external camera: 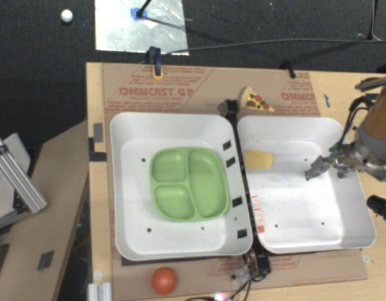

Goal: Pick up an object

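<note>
A flat yellow piece point(258, 160) lies at the upper left of the right bin point(305, 231). My gripper point(327, 170) hangs over the right part of that bin, well to the right of the yellow piece and apart from it. Its two fingers point(316, 168) stand spread, with only white bin floor between them. The grey arm with its orange band point(376, 125) comes in from the right edge.
The left bin point(127, 168) holds a green divided plate point(189, 184). A toy pizza slice point(256, 100) lies on the cardboard behind the bins. A red-orange ball point(164, 280) rests in front of the left bin. Black clips line the seam between the bins.
</note>
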{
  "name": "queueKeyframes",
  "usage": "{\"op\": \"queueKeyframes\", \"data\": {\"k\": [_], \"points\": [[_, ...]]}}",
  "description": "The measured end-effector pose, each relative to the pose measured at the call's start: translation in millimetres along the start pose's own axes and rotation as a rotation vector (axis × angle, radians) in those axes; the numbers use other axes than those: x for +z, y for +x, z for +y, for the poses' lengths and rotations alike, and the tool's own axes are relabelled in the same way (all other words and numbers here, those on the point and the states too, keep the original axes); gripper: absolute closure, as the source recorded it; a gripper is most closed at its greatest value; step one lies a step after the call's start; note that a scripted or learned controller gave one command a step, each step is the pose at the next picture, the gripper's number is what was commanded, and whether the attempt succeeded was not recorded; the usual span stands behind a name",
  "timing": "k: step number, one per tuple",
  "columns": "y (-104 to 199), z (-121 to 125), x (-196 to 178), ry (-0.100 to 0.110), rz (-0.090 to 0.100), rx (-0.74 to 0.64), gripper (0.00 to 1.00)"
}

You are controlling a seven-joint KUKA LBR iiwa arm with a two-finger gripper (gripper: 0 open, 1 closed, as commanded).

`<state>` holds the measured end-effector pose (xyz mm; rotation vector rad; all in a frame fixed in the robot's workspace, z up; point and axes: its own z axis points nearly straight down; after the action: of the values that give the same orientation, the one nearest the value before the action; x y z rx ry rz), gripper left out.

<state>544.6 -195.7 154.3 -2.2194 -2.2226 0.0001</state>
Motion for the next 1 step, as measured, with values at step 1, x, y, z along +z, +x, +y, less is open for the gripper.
{"op": "queueKeyframes", "data": {"k": [1], "points": [[1.3, 2.9, 41.6, 0.0, 0.0, 0.0, 0.0]]}}
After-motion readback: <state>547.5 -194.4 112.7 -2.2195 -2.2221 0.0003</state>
